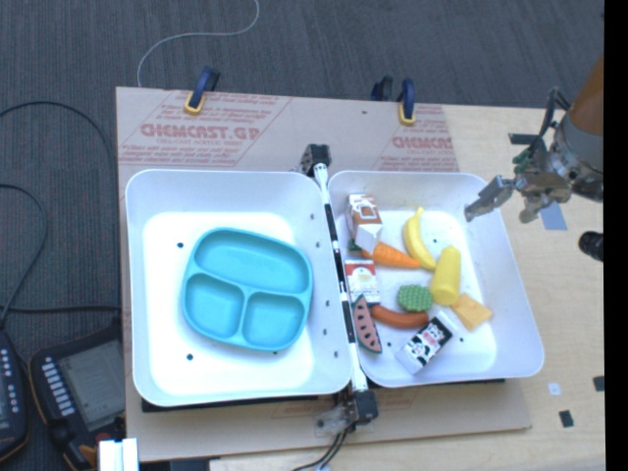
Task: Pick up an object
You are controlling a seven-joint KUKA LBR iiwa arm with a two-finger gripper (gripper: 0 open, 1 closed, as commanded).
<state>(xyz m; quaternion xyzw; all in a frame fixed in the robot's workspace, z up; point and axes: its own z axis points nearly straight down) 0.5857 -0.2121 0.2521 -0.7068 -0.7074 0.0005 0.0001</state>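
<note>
White plastic bins sit side by side on a pale board. Left bin holds a smooth blue divided plate. Right bin holds crowded toy food: banana, carrot, yellow corn, small milk carton. Gripper hovers over this bin's upper right rim, holding nothing; its opening cannot be told. Tight packing could likely cause a slipped or doubled grab.
</note>
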